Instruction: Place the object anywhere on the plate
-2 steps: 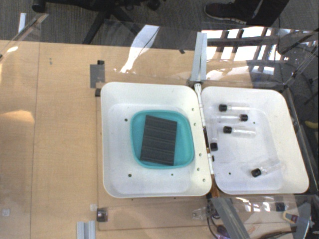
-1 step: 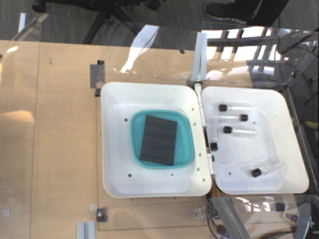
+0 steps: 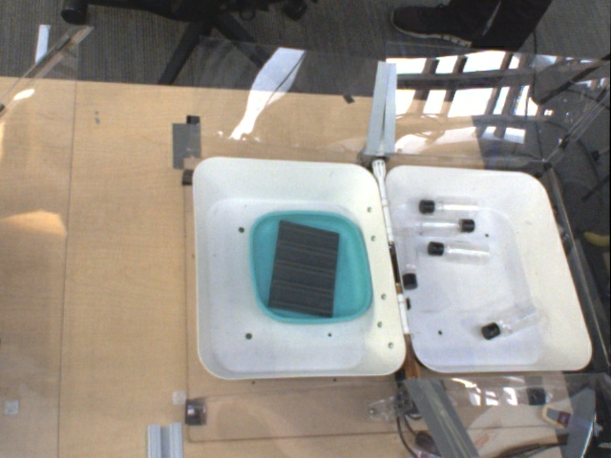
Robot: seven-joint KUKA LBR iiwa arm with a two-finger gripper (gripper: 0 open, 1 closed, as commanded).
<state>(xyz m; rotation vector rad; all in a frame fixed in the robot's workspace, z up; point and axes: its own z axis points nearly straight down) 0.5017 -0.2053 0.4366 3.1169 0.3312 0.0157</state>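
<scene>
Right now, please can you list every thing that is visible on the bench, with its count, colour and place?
bins: 2, white, side by side on the bench, left bin, right bin
plate: 1, teal, middle of the left bin
ribbed block: 1, dark grey, lying flat on the plate
vials: 4, clear with black caps, in the right bin; three in the upper left part, one lower right
bench: 1, light wood

A dark ribbed rectangular block (image 3: 305, 268) lies on the teal plate (image 3: 261, 277) in the left bin (image 3: 218, 342); right of the plate, black-capped clear vials (image 3: 445, 206) lie scattered in the right bin (image 3: 563, 337).
</scene>
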